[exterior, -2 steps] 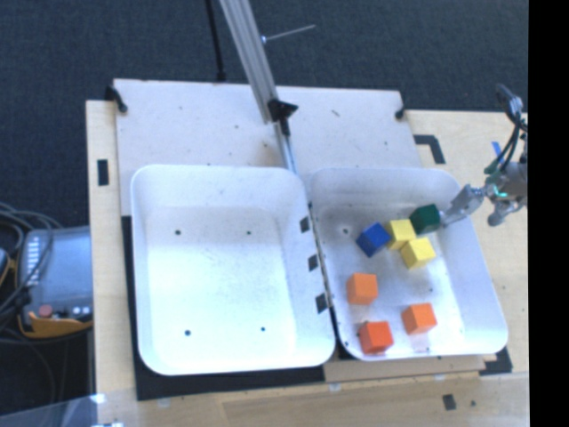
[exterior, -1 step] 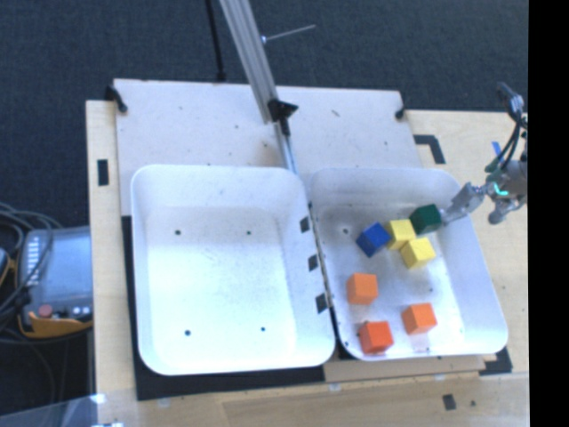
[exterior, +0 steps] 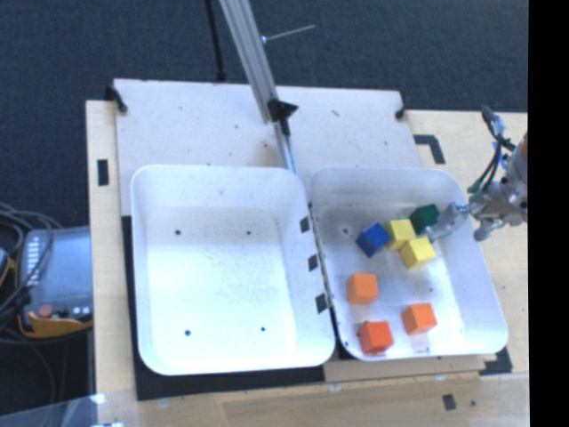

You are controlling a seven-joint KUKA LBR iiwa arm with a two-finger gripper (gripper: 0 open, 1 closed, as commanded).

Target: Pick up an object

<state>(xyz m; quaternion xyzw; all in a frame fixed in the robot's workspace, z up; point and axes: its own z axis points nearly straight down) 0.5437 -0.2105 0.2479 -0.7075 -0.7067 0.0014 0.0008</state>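
Two shallow white plastic bins with rounded corners, side by side on pale wooden bench [exterior: 102,238]. Left bin [exterior: 151,203]: smooth, faintly speckled floor.

Right bin [exterior: 480,310], holding seven small solid cubes, matte, sharp-edged:
- dark green cube [exterior: 426,215], nearest the far right rim
- two yellow cubes [exterior: 402,230] [exterior: 418,252], touching, just beside the green
- blue cube [exterior: 373,238], tilted, left of the yellows
- three orange cubes [exterior: 362,287] [exterior: 419,318] [exterior: 375,335], spread apart near the front wall

Grey metal jaws of two-finger gripper [exterior: 447,223] at right rim, reaching in beside green cube; open or closed: cannot tell. Nothing visibly gripped.

Ribbed aluminium rail [exterior: 249,47], slanted, behind bins.
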